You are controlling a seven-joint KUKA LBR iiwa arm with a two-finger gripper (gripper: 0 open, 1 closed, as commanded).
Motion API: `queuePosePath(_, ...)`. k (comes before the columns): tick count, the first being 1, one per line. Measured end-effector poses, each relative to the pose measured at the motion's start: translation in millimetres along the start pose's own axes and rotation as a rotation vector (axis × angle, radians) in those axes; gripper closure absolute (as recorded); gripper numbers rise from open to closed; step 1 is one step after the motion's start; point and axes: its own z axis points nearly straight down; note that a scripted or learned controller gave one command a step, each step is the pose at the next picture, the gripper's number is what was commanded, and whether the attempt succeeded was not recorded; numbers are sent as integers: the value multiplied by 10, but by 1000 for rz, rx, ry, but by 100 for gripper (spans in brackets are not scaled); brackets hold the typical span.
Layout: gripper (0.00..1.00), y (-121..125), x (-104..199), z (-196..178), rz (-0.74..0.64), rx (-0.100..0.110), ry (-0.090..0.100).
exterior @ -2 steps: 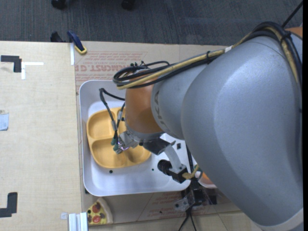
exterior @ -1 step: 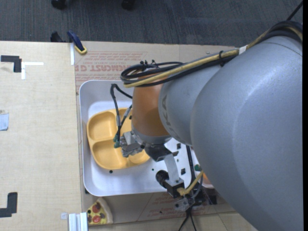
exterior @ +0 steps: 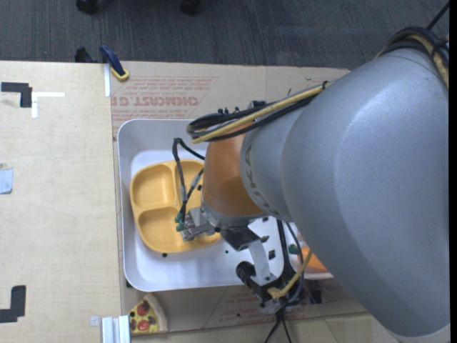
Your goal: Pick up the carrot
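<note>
carrot (exterior: 319, 261) is, i judge, the orange sliver peeking out from under my arm at the view's right, past the side of the bin (exterior: 136, 266) that my hand is in. my own bulk hides most of it, so i can't be sure how it lies. my hand (exterior: 191, 227) hangs low over the right side of the yellow tray (exterior: 153, 191), well apart from that sliver. i cannot tell how far open it is, nor whether it has hold of anything.

the step in hand, as i read it, is getting across to the carrot, and the pickup itself is not yet done. to do it well i should rise straight up first and clear the tray's rim and the bin's wall. then i should travel right, come down over the carrot's middle and close across its narrow width, not its ends.

for room, the tray takes up the left part of the bin, with bare white floor along the lower side and to the right. the bin's walls and the tray's raised dividers are the edges to mind. a low sideways sweep could snag the tray and drag it along. outside the bin, by its lower left corner, a small red-spotted toy (exterior: 143, 316) lies out of my way.
</note>
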Motion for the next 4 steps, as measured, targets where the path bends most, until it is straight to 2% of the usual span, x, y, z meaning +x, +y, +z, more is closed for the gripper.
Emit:
queuePosePath(1,100,24,238,-326,315,16,-10)
queuePosePath(2,100,86,452,-765,600,16,-14)
queuePosePath(3,100,94,448,-840,596,18,-18)
queuePosePath(4,100,80,450,-750,907,16,-17)
